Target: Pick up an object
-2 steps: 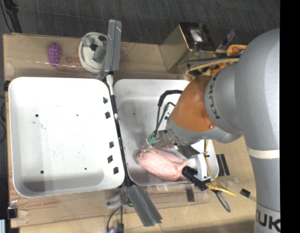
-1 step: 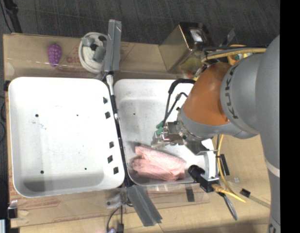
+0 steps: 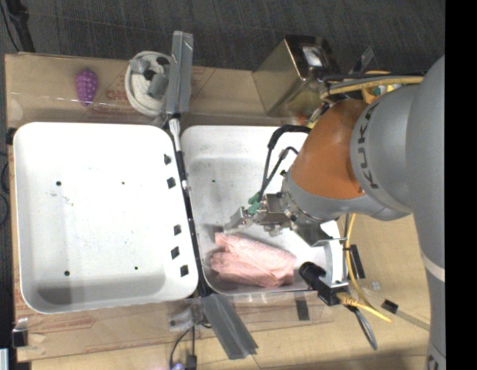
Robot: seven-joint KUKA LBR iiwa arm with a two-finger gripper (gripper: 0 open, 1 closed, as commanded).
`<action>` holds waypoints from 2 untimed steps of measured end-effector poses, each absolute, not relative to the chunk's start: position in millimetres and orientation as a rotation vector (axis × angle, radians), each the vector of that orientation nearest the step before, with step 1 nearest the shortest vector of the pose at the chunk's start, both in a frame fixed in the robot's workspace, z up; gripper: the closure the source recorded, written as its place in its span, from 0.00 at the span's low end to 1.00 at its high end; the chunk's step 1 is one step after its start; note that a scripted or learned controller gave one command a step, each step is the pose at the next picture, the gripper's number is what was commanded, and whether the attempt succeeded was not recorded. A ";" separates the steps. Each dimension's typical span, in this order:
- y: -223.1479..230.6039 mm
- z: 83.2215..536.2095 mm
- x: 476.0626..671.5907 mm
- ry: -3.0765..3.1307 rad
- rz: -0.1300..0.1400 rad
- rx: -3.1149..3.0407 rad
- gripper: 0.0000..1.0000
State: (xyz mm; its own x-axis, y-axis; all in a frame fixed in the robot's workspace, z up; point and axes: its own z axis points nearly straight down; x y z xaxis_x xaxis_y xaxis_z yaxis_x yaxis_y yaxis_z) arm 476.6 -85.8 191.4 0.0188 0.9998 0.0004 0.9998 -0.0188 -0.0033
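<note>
A crumpled pink cloth (image 3: pixel 252 260) lies in the right bin (image 3: pixel 223 176), against its near wall. My gripper (image 3: pixel 246 217) hangs just above the cloth's far edge, pointing left, with the grey arm and orange band behind it to the right. Nothing shows between the gripper and the cloth that tells a hold.
The left bin (image 3: pixel 92 214) sits beside the right one, split by a grey divider rail (image 3: pixel 184 206). On the bench behind the bins lie a purple grape-like toy (image 3: pixel 86 85) and a white roll (image 3: pixel 148 82). A brown box (image 3: pixel 296 72) stands at the back.
</note>
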 end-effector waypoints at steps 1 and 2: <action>-78.7 206.1 485.8 -2.356 0.004 -2.075 0.00; -96.4 142.1 488.3 -2.570 0.003 -1.797 0.00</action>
State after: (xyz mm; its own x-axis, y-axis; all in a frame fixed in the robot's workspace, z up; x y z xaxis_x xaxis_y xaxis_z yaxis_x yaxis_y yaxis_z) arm 488.3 -96.4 142.1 -0.3431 0.9393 0.0036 0.9393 0.3431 -0.0050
